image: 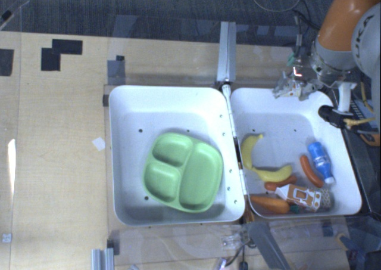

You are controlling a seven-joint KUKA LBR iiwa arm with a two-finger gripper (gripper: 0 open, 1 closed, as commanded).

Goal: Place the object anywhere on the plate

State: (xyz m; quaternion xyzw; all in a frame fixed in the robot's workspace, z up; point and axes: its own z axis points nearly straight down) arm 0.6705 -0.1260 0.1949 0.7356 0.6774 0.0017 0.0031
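The gripper (296,89) hangs at the far rim of the right bin (280,123), toward twelve o'clock of that bin; whether it is open or closed cannot be told from here, and nothing shows in its grasp. The task names no single object, so any of the pieces in the right bin could serve. The banana (257,160) lies nearest the bin's middle, curving from about ten o'clock down toward five, well apart from the others along most of its length; it looks like a light, stiff toy with a smooth, probably slippery skin, and the best hold is likely across the thick middle of the curve, jaws set crosswise to its length. The blue bottle (320,160) at three o'clock is round and may roll or squirt out of a pinch. Beside it lies a red sausage (309,170), and at six o'clock a carrot (271,204) and a small carton (300,196) crowd together against the near wall, leaving little room. The green plate (183,172), with three compartments, sits in the left bin (128,143), bare.
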